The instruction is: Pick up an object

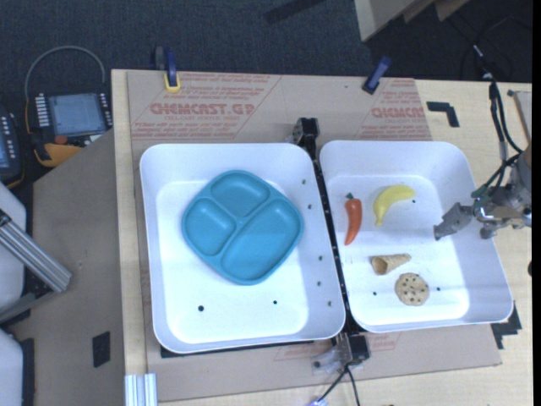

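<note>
Gripper (461,220) sits low over right bin (473,307), near its right wall; can't tell its state from this angle, nothing seen in its grasp. Banana (391,200) lies well to its left w/ red chili (352,217) beyond. Cone (389,263) & cookie (412,289) lie toward front-left. Left bin (169,311) holds blue divided plate (243,226).

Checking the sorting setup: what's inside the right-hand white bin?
The right bin holds a red chili pepper, banana, cone-shaped piece and cookie. The end effector hides some floor.
</note>
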Controlling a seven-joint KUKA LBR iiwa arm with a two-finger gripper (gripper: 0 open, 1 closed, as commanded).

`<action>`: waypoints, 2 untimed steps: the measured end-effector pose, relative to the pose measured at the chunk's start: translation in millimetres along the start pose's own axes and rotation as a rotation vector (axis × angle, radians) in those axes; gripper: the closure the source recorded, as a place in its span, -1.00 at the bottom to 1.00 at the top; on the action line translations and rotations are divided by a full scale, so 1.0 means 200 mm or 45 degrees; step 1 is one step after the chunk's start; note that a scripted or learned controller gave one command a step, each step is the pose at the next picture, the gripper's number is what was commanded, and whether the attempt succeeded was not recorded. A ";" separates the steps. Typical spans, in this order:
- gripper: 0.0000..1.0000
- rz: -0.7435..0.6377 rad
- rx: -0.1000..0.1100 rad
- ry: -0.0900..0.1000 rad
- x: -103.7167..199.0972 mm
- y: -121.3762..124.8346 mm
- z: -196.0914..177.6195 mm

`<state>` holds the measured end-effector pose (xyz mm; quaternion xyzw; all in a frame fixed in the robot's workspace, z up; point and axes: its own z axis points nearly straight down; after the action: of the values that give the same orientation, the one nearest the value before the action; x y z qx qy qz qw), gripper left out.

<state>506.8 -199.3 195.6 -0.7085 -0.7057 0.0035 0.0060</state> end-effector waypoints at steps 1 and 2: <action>-1.00 -0.005 -0.017 -0.005 0.00 0.02 -0.03; -1.00 -0.005 -0.015 -0.003 0.01 0.07 0.20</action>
<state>519.5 -198.1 155.2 -0.7071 -0.7071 0.0003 0.0009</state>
